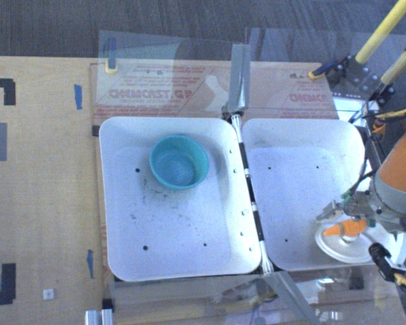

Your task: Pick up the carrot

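Small orange carrot (343, 229) lies on round white plate (342, 245), lower right corner of right-hand shallow white bin (304, 141). Two-finger gripper (347, 217) hangs directly over it, at or just above carrot; jaw state: cannot tell. Teal round plastic bowl (179, 162) sits upright in left white bin (122, 202), upper middle.

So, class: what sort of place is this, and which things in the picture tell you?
Probably a robotics lab test bench: two white bins, left and right, fixed side by side, blue tape marks on the board, and a robot arm over a carrot.
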`<action>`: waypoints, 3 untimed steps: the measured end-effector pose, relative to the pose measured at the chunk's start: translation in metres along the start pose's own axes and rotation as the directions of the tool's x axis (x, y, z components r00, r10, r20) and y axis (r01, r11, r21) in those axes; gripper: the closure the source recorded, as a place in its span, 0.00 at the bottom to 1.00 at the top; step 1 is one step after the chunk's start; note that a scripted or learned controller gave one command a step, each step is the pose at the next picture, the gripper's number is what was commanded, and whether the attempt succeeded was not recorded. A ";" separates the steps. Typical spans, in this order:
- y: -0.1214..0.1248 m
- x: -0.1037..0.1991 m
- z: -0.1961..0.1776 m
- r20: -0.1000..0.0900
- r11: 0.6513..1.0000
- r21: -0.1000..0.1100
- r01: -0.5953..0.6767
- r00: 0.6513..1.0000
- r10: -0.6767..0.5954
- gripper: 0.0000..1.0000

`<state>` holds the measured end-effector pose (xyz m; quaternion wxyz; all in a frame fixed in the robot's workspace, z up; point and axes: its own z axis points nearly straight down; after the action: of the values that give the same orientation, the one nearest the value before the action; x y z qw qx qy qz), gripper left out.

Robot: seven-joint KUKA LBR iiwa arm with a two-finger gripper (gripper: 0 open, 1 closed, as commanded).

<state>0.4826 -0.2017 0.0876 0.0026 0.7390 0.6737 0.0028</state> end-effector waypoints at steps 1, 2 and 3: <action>-0.005 0.015 -0.014 -0.001 0.986 0.008 0.168 0.986 -0.168 0.00; -0.002 0.011 0.000 -0.002 0.992 0.005 0.123 0.992 -0.123 0.00; 0.000 0.011 -0.011 0.001 0.992 -0.004 0.122 0.992 -0.122 1.00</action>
<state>0.4840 -0.1913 0.0990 0.0041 0.6963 0.7177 0.0037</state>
